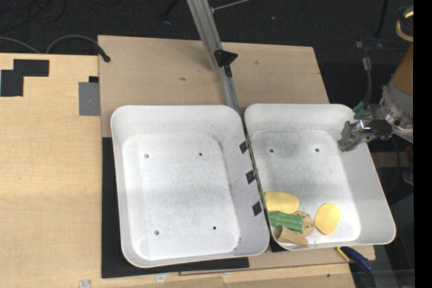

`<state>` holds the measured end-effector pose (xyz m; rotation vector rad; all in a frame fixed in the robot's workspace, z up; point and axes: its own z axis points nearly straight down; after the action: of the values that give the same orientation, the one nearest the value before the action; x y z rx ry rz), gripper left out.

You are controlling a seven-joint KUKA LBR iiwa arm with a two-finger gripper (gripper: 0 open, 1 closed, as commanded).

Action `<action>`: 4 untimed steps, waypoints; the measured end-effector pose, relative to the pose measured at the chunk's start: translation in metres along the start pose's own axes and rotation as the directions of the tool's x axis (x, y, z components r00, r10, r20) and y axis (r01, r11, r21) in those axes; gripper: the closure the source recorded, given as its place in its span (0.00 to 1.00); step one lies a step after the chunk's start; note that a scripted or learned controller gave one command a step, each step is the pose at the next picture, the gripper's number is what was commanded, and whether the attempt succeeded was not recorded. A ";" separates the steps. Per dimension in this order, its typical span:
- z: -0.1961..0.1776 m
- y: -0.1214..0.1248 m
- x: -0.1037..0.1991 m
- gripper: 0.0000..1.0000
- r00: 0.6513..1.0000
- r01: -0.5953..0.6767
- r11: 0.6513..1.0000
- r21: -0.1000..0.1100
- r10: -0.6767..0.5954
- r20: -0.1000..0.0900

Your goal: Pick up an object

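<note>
Nearest the camera, at about five o'clock in the view, the candidates for picking lie huddled in the near corner of the right bin (351,226). I count four: a yellow oval piece (281,202), a rounder yellow piece (328,218), a green ridged piece (286,220) and a tan piece (294,234). The green piece touches the yellow oval just behind it and lies against the tan one; the round yellow piece sits just beside them at their three o'clock, with a thin gap.

They look like small toy-food shapes, so I judge them light and probably firm, with smooth, slightly slippery skins on the yellow ones. The round yellow piece seems the easiest: it stands free, so fingers could close across its narrow width. The tan and green pieces are crowded against the bin wall, and a grip there risks nudging neighbours.

Two white bins sit side by side on the tabletop (270,71); the left bin (175,125) holds nothing I can make out.

Further back, at three o'clock, the hand (352,135) hangs over the right bin's far right rim, well apart from the cluster. It is too small and dark to read, so I cannot tell how it is set.
</note>
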<state>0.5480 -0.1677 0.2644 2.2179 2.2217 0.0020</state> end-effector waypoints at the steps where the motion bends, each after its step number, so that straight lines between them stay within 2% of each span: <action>1: 0.002 0.023 0.046 1.00 1.000 0.003 1.000 0.003 -0.003 -0.002; 2: 0.021 0.035 0.094 1.00 1.000 0.002 1.000 0.007 -0.002 -0.003; 3: 0.026 0.058 0.143 1.00 1.000 0.002 1.000 0.004 -0.002 -0.002; 4: 0.028 0.057 0.199 1.00 1.000 0.003 1.000 0.006 -0.003 -0.003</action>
<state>0.6050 0.0317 0.2364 2.2193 2.2294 -0.0019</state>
